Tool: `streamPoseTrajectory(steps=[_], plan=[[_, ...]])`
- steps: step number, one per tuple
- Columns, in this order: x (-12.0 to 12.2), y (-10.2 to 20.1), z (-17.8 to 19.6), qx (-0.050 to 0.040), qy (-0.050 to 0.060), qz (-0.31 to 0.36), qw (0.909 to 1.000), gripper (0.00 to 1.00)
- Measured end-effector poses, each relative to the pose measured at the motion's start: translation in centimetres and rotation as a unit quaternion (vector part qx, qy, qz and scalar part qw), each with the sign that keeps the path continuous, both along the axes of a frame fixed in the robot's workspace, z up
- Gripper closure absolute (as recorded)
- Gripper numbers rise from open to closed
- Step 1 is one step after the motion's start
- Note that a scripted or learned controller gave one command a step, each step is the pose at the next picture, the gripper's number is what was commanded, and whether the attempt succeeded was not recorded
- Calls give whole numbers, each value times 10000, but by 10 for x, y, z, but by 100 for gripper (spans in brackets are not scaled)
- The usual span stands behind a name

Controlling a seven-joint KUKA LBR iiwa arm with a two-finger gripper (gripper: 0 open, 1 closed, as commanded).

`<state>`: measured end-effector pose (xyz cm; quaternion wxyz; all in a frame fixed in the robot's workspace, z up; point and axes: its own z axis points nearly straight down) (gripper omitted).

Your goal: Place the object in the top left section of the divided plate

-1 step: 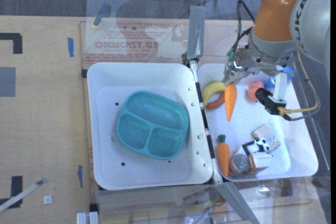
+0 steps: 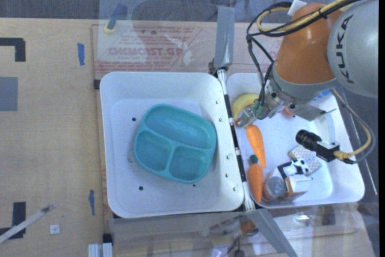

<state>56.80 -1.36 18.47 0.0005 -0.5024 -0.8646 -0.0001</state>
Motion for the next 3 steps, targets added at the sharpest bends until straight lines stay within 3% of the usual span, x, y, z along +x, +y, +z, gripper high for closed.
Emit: streamPoseTrajectory(steps=[1, 2, 3], plan=[[-25, 53, 0, 2, -1, 1072, 9942, 100], [-25, 52, 0, 1, -2, 1069, 9943, 0], [-87, 116, -66, 13, -47, 1465, 9892, 0]])
